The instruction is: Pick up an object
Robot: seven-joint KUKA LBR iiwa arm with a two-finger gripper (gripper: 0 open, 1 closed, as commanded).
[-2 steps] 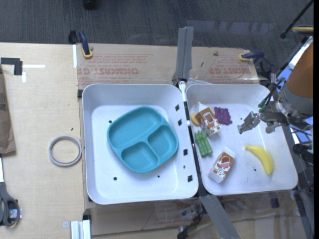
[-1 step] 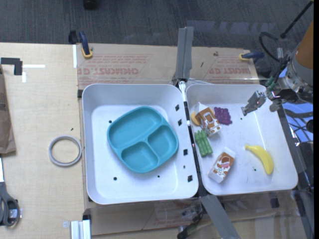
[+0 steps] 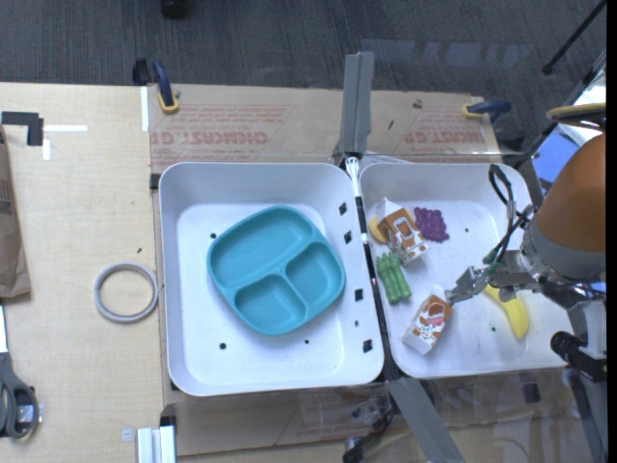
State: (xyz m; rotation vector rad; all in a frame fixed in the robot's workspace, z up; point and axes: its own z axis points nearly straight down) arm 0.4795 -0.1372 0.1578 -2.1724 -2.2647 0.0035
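The right bin (image 3: 472,186) holds several small things. A purple bunch of grapes (image 3: 431,225) and an orange-and-white carton (image 3: 401,232) lie near its far left. Below them is a green vegetable piece (image 3: 392,277), and a second small carton (image 3: 429,322) rests near the front. A yellow banana (image 3: 513,314) lies toward the right. My gripper (image 3: 466,285) hangs low over the bin's middle, between the second carton and the banana, just up and right of that carton. Nothing shows in its grasp.
The left bin (image 3: 183,258) carries a teal divided plate (image 3: 277,269). On the bench to the left lie a tape ring (image 3: 125,291) and scissors (image 3: 15,409). A metal divider (image 3: 355,114) runs between the bins at the back.
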